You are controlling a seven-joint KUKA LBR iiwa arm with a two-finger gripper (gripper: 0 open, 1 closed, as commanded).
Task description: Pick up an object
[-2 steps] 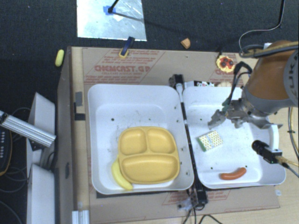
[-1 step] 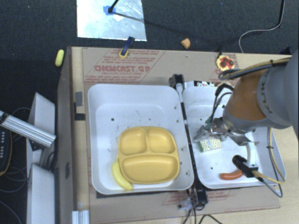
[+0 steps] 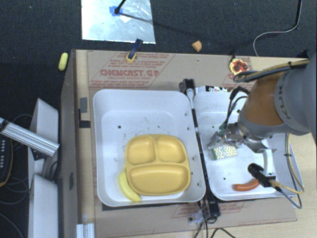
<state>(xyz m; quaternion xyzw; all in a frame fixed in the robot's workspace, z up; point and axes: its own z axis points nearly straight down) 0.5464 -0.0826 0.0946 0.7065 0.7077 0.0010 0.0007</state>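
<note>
Camera view: we see the gripper (image 3: 221, 137) low in right bin (image 3: 218, 114), over speckled block (image 3: 224, 152), likely targeting it.

Bulky grey arm (image 3: 297, 100), orange wrist band, thin black cables.

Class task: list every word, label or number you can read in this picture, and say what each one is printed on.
"CHEMCAST G P": red print, repeated, on the brown board under the bins; this largest line is the readable one, its last letters uncertain.
Smaller red lines around it: too blurred to read.
Dotted card by the gripper: pattern only, no readable text.
</note>
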